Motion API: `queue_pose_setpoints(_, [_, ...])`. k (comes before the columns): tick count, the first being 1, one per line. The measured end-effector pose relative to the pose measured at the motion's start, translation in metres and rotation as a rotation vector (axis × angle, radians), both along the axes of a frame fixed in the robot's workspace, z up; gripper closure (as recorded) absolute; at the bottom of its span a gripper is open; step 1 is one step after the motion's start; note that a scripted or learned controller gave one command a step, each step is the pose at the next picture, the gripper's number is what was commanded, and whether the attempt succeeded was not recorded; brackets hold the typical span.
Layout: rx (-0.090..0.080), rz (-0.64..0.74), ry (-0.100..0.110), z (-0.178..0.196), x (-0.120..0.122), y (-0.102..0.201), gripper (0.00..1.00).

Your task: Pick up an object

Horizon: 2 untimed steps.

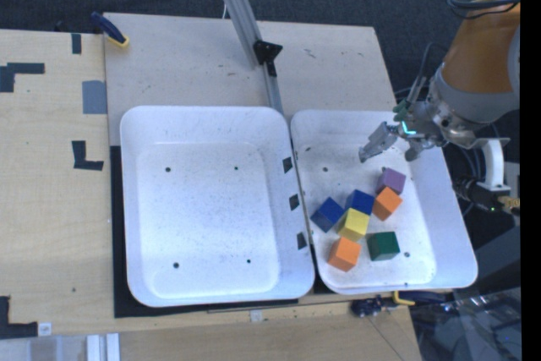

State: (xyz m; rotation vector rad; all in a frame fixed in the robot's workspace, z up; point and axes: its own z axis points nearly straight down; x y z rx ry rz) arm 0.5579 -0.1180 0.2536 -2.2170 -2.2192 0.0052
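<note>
Blocks: seven colored cubes [359, 222] clustered in right bin [439, 262], toward its 5 o'clock corner.
Gripper [390, 142]: hovering at the cluster's 12 o'clock, jaws apart, holding nothing.
Left bin [135, 127]: alongside on desk [51, 207].

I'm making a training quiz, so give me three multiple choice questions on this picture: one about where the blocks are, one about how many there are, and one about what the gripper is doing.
1. Where do the blocks lie?
A. left bin
B. right bin
C. on the bench

2. How many blocks are there?
A. four
B. seven
C. ten

3. What is the gripper's state?
A. holding a block
B. holding nothing, above the bin
C. resting in the left bin

Answers:
1 B: the blocks cluster in the right bin.
2 B: purple block, two orange blocks, two blue blocks, yellow block, green block.
3 B: the gripper sits above the cluster with no block between its fingers.
</note>
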Motion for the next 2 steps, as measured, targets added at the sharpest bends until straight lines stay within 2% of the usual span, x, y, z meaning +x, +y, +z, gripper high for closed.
queue_pose_setpoints(1, [-0.001, 0.001, -0.004, 0.002, 0.001, 0.000, 0.00])
queue_pose_setpoints(2, [-0.001, 0.000, 0.001, -0.051, 0.009, -0.001, 0.00])
